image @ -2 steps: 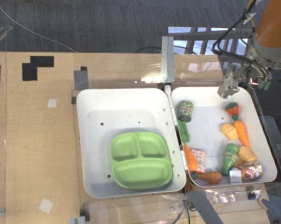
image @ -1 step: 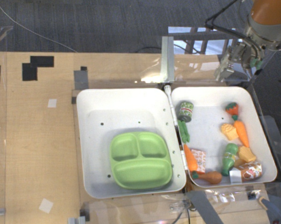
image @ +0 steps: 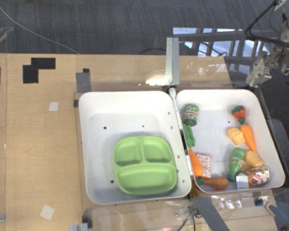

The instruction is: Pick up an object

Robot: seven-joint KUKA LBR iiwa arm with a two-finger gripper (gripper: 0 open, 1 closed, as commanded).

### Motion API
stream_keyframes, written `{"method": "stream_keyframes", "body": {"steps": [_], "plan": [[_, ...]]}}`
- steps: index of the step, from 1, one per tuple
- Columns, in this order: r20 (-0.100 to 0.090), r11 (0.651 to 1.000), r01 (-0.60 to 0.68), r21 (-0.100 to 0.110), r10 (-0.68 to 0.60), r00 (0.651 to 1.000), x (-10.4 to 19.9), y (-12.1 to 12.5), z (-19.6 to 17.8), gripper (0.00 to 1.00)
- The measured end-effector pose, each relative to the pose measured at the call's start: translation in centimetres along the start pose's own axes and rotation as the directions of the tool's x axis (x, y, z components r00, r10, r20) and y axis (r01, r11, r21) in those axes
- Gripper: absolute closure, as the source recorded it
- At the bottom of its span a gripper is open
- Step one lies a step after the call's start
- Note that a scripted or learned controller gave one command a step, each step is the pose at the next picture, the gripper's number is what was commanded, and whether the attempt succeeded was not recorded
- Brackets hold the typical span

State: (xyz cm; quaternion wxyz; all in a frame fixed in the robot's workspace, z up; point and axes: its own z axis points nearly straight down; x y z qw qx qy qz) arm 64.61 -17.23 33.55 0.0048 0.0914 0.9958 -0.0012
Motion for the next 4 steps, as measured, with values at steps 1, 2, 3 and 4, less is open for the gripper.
{"method": "stream_keyframes", "body": {"steps": [1,2,3,4], "plan": [[0.001,0.992,-0.124,-0.002,0.124,0.992,-1.7,0.1,-2.9,1.00],[0.000,0.966,-0.259,-0.002,0.259,0.966,-1.4,0.9,-5.9,1.00],[-0.001,0.935,-0.354,-0.001,0.354,0.935,-1.4,-2.2,-6.1,1.00],[0.000,0.911,-0.413,-0.001,0.413,0.911,-2.4,-2.8,-7.7,1.00]]}}
